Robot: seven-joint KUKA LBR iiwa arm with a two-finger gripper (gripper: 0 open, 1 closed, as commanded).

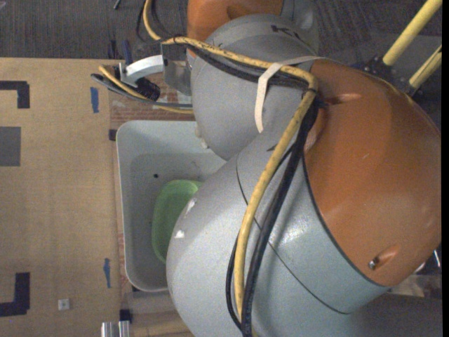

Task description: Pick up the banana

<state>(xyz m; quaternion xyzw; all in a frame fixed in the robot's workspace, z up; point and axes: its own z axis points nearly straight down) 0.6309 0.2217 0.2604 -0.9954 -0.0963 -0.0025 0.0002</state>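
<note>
The grey and orange arm [302, 188] bulks across most of the camera view and covers much of the white bin [133, 188]. Inside the bin a pale green object [170, 213] lies against the arm's lower edge, partly hidden. The gripper end of the arm is hidden by the arm's own body. A yellow cable [273, 174] runs along the arm.
A tan bench surface [56, 188] with black corner marks and blue tape lies left of the bin. Cables and a white bracket [144, 76] sit above the bin's top edge. Yellow poles [414, 30] stand at the upper right.
</note>
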